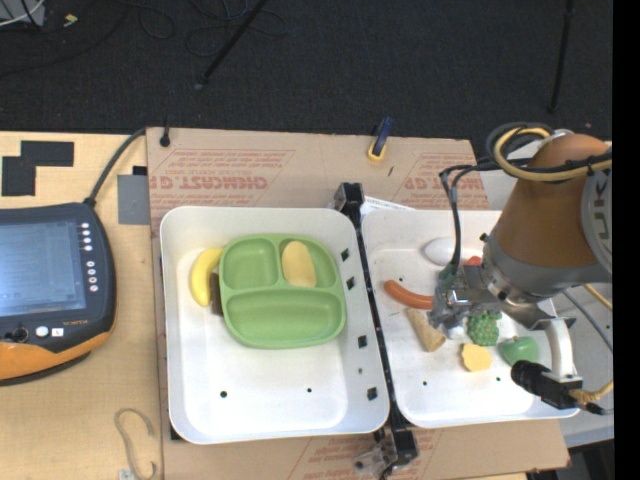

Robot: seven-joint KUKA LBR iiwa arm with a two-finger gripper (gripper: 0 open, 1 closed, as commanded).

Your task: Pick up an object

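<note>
The arm's orange wrist hides most of the right bin (440, 408), the jaws (455, 313) are down among the food, open or closed I can't tell, with a green broccoli-looking piece (484, 326) right beside them, half covered.

robotics lab bench. kuka arm (560, 218) over two white bins (190, 368) on a cardboard sheet (260, 168), teach pendant (50, 278) at left, loose cables (240, 18) on dark carpet behind, toy food in a green divided plate (280, 313).
</note>
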